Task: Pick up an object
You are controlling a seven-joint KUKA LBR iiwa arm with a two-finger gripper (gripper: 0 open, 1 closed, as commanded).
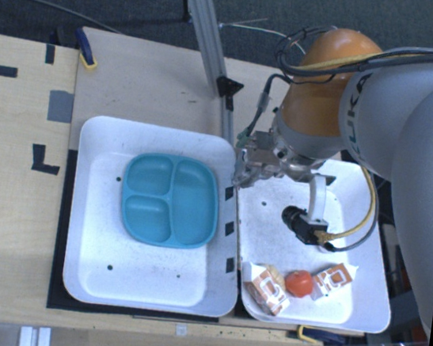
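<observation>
Three small objects lie along the front edge of the right bin (365,309). They are a brown and white packet (268,288), a red round ball (299,283) and an orange and white piece (333,278). My gripper (245,172) hangs below the orange wrist band over the right bin's back left corner, close to the wall between the bins. It is well behind the three objects and touches none of them. Nothing shows in its grasp.
A teal divided plate (171,200) lies in the left bin (83,269). A slanted metal rail (208,31) runs down to the bins' shared back corner. A black fitting with a yellow cable (305,225) hangs from the arm over the right bin's middle.
</observation>
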